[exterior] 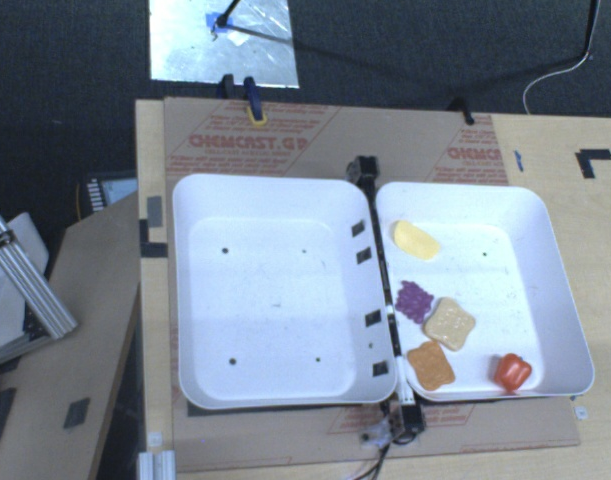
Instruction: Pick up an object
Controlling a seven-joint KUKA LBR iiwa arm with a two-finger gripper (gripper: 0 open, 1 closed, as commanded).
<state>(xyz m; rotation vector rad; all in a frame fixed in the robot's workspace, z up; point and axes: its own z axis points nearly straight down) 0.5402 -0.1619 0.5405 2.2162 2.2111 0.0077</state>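
Camera view showing right bin (555, 258) on the desk (405, 138) holding yellow piece (416, 239), purple cluster (414, 300), two toast pieces (450, 324) (431, 365) and red pepper (512, 371), lying near its left and front walls.

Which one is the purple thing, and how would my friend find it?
Look in the right-hand white bin, along its left wall by the divider. The purple thing lies there, below the yellow piece and just left of the pale toast. It is small, bumpy and grape-coloured.
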